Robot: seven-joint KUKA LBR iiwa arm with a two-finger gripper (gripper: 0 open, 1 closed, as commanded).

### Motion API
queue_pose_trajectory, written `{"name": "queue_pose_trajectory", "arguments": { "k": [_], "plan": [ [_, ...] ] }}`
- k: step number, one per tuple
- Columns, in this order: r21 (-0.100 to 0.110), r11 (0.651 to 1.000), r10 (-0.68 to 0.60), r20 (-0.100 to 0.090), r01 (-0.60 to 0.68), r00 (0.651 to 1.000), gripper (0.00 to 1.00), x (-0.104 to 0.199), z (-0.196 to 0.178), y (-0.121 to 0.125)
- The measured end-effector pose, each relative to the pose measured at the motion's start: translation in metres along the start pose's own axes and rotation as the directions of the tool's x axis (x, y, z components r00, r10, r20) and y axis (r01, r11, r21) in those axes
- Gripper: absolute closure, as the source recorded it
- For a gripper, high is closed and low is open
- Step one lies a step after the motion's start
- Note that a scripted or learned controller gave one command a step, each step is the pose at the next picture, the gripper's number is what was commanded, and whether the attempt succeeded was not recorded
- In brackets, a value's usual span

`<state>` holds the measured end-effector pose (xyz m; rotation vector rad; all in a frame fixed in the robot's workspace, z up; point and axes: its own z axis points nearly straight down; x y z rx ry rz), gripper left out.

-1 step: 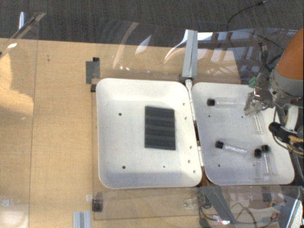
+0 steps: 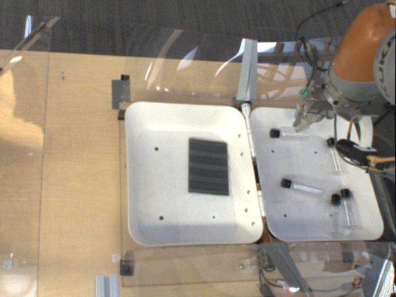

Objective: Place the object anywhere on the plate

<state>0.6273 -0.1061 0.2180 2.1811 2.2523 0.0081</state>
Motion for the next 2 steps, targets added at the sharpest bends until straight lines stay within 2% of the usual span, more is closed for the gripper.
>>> {"name": "queue_pose_trajectory", "arguments": {
  "k": [1,2],
  "plan": [
    [0.0,0.869,-0.495,-0.001,0.495,0.869,1.0,0.038,0.001,0.011],
    [0.002,0.899,-0.438,-0.003,0.438,0.899,1.0,0.119,0.032,-0.028]
  ]
}}
